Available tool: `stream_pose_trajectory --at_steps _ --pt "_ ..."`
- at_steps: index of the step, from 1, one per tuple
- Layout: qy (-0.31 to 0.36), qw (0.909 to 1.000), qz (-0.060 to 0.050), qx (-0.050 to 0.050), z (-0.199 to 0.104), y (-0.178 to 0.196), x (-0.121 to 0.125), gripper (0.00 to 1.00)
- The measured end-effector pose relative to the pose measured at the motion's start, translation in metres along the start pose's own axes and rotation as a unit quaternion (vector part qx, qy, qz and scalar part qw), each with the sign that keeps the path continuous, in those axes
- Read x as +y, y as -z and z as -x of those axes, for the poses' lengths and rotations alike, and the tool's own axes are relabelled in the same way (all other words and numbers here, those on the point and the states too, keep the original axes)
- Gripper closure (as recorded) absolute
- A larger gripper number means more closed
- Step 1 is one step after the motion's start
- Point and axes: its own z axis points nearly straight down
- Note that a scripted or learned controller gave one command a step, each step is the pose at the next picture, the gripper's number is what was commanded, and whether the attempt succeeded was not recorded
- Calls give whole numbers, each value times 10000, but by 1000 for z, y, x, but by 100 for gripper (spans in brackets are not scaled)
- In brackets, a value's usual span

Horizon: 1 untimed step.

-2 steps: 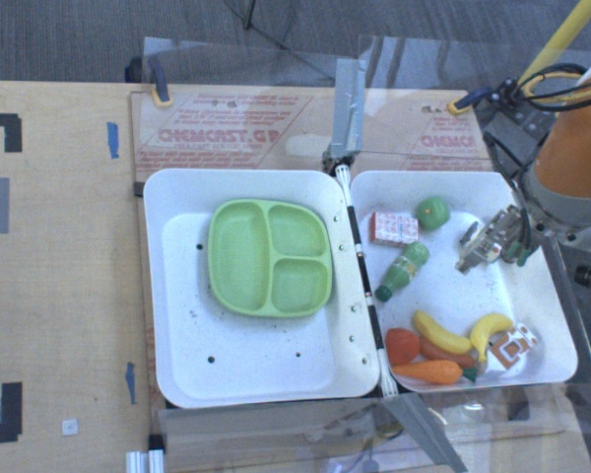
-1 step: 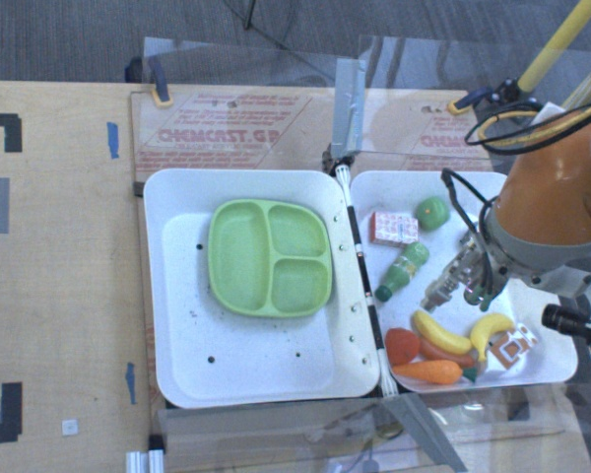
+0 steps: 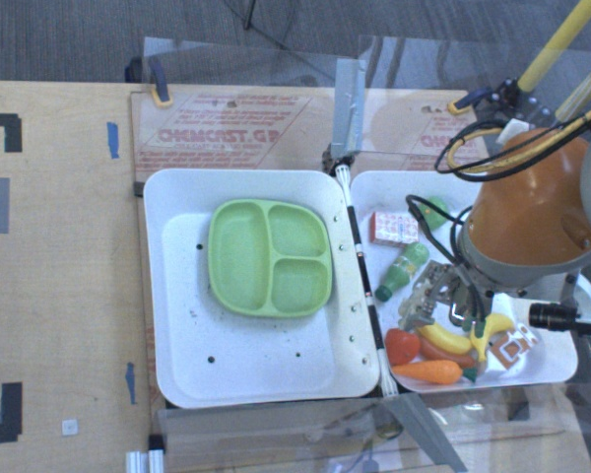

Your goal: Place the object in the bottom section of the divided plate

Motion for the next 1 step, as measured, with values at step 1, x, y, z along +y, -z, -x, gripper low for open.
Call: stream_pose_trajectory --at_steps 1 --pt "-197 9998 7 -20 -4 0 34 100"
